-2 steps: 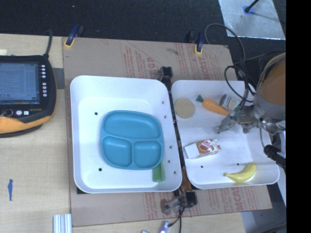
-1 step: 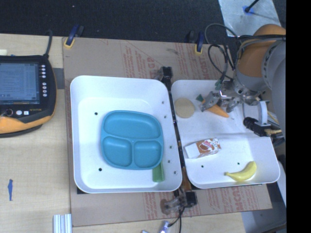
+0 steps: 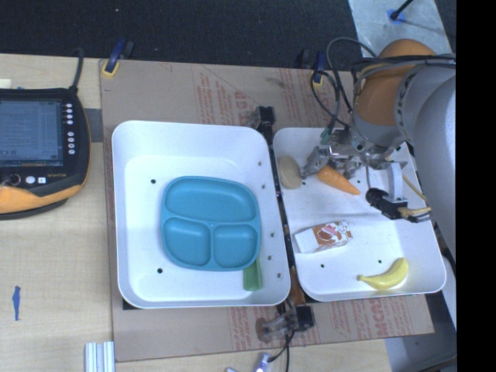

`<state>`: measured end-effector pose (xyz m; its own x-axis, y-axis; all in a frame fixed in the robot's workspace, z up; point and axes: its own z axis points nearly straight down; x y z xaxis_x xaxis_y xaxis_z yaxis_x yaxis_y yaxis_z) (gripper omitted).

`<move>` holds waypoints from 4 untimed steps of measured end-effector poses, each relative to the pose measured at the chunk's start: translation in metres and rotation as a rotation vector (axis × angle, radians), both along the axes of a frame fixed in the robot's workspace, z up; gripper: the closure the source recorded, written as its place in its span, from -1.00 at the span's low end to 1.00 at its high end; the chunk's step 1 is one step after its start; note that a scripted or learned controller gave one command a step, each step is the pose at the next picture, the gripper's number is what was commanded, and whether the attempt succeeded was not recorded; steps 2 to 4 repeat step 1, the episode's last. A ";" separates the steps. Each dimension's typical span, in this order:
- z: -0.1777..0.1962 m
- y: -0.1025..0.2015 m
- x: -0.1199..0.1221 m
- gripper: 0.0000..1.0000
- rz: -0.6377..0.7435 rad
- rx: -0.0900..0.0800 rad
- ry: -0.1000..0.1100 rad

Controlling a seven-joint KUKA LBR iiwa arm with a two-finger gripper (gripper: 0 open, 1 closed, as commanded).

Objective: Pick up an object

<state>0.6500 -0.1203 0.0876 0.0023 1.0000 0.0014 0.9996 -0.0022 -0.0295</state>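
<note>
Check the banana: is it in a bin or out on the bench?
In. The banana lies flat on the floor of the right bin, near its front edge, apart from the gripper.

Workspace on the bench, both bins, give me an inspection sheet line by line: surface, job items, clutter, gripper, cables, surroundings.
Surface: cardboard sheet on the bench, bearing left bin and right bin side by side.
Job's things: in the right bin, carrot, beige round object, printed packet, banana.
Clutter: in the left bin, blue divided plate and green block at its near right corner.
Gripper: gripper low over the carrot's thick end; grasp not confirmed.
Cables: black cables loop above the wrist.
Surroundings: teach pendant left of the bins; blue clamp at the cardboard's far edge.
</note>
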 end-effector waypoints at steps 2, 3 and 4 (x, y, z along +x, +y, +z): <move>0.010 -0.002 -0.001 1.00 0.004 -0.002 0.004; 0.010 -0.002 -0.001 1.00 0.004 -0.002 0.004; 0.010 -0.002 -0.001 1.00 0.004 -0.002 0.004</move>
